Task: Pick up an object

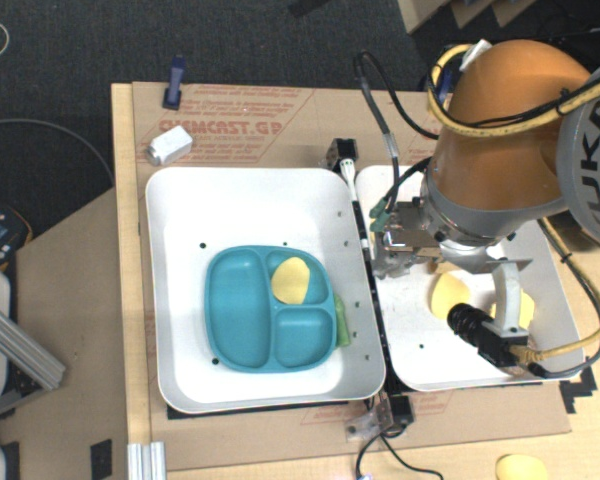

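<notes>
Camera view: arm is hovering low over the right bin (420,360), pick not done yet.
Hand (432,256) is sitting just above a yellow piece (448,294) lying on that bin's floor. The orange wrist (505,128) is covering the hand, so I cannot tell whether it is wide or narrow, and nothing is showing as held. Left bin (180,368) is carrying a teal tray (242,313) with a second yellow piece (291,281) in its upper right compartment. Judging from this, grasp and lift are both left to do.
</notes>
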